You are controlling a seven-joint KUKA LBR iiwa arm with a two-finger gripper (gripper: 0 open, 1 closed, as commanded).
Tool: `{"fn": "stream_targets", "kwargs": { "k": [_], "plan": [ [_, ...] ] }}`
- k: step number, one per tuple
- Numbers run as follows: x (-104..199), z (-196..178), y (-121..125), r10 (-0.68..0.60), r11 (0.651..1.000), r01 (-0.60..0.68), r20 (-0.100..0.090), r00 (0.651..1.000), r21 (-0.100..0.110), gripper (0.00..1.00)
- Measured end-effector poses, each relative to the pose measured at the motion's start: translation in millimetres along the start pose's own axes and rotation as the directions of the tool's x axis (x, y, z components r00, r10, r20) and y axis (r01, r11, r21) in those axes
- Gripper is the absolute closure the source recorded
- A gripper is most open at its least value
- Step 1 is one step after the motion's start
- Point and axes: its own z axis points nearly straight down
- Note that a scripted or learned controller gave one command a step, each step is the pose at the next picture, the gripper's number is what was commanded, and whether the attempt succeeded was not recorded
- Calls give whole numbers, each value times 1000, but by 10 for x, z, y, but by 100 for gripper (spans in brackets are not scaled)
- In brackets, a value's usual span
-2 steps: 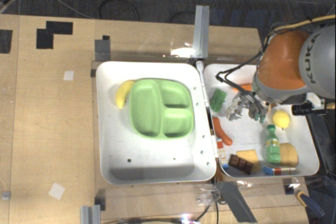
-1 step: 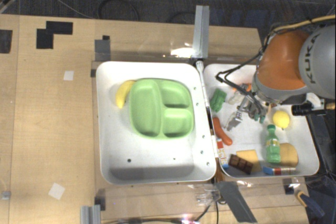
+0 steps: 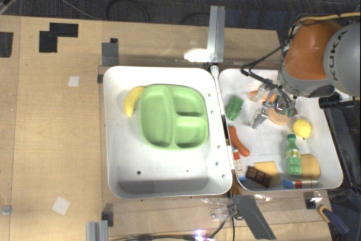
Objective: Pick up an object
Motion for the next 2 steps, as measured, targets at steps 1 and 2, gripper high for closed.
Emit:
{"fn": "stream_targets", "kwargs": {
  "k": [1, 2],
  "plan": [
    [342, -14, -62, 8, 1000, -8, 0, 1000, 0, 0],
    [860, -33, -89, 114, 994, -114, 3, 994, -2, 0]
  ]
}}
